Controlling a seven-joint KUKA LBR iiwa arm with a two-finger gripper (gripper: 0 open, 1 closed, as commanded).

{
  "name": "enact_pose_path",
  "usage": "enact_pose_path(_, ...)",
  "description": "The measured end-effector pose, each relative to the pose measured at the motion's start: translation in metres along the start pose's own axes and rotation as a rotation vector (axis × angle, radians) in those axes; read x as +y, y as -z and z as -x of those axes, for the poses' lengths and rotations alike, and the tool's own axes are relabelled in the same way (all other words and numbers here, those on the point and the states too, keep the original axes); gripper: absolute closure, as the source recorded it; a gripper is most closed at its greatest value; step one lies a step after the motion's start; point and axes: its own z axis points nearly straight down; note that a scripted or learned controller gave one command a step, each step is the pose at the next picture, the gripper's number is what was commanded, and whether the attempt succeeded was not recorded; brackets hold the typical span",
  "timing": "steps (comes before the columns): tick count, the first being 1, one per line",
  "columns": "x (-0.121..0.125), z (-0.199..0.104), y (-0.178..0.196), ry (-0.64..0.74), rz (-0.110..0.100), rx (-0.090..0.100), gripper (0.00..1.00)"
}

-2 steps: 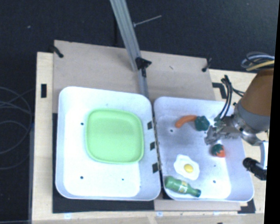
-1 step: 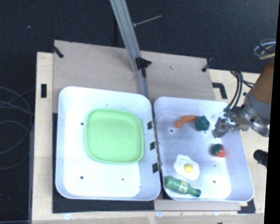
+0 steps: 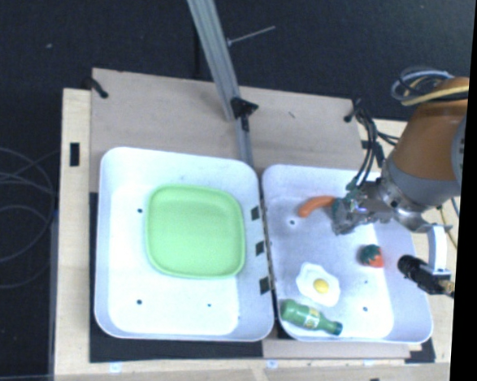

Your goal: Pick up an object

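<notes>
The arm is now in the approach step, I think. The gripper (image 3: 346, 218) hangs low over the right bin (image 3: 376, 325), in its upper part, and just to the left of it lies the orange carrot (image 3: 313, 205). The carrot looks like the thing it aims for, because it is the nearest one, but this is only my judgement. From where the camera looks down, the dark mass of the tool hides its own tips, so I cannot tell if it is released or clenched, and I see nothing caught in it.

For the next move, the tool would need to come a little to the left so that it stands over the carrot's middle, turn so that it closes across the thin side of the carrot, and then go down to the bin floor before closing. The carrot lies near the bin's upper wall, so there is not much room on that side.

Now the count. There are two white bins. The left bin (image 3: 117, 299) holds one green plate (image 3: 195, 230). The right bin holds four small things: one carrot beside the gripper, one small red and green piece (image 3: 370, 254) below and right of the gripper, one fried egg (image 3: 319, 285) further below the gripper, and one green bottle (image 3: 309, 317) lying on its side below the egg, close to the bin's lower wall.
</notes>
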Motion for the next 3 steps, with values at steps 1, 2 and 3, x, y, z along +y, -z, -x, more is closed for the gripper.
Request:
enact_pose_path(1,0.010,-0.043,0.007,0.000,0.000,0.000,1.00)
enact_pose_path(2,0.007,-0.094,0.012,0.001,0.000,0.001,1.00)
enact_pose_path(3,0.014,-0.143,0.020,0.001,0.000,0.001,1.00)
